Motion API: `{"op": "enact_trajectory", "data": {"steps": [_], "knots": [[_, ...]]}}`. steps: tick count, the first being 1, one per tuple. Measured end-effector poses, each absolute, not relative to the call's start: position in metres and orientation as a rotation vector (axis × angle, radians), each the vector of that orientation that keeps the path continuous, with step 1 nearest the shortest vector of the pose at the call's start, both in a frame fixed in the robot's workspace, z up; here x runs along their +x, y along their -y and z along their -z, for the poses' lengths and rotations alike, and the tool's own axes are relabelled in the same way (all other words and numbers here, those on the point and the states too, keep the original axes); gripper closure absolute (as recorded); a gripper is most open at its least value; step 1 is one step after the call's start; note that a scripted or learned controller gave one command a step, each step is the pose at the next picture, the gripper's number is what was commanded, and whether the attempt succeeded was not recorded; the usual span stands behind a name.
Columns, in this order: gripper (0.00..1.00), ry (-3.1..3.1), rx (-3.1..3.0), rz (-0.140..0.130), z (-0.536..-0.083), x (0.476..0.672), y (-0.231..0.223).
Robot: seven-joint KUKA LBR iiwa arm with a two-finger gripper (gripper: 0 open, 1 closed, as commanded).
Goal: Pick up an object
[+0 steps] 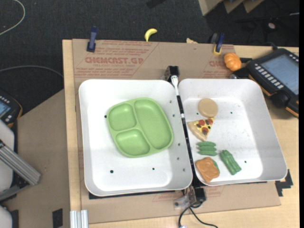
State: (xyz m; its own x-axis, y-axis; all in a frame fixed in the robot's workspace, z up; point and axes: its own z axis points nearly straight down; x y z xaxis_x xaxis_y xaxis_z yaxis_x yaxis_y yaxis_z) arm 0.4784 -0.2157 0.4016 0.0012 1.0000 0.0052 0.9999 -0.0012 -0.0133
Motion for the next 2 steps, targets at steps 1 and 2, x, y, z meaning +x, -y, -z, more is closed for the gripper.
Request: {"op": "enact_trajectory", "data": {"steps": [1, 2], "knots": [[1.0, 2.216, -2.216, -0.006, -0.325, 0.512, 0.223], [1.0, 2.219, -2.207, -0.004, -0.249, 0.479, 0.15]]}}
